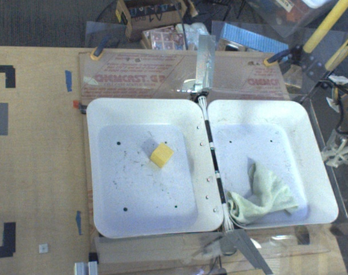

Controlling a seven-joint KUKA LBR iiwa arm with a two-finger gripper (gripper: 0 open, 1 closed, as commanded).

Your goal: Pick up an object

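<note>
Within the left bin (pixel 105 211) a yellow block (pixel 161 154) lay near centre; a pale green cloth (pixel 264 195) lay crumpled in the right bin (pixel 311 153). Hand state could not be told. Risk: the small block could slide away under a misaligned grasp.

The bench (pixel 36 153) is light wood. On it two white bins stand side by side, touching: the left bin (pixel 99 211) and the right bin (pixel 311 153). Black marks (pixel 3 76) and small blue tape pieces (pixel 68 80) lie on the bench, left of the bins.
</note>
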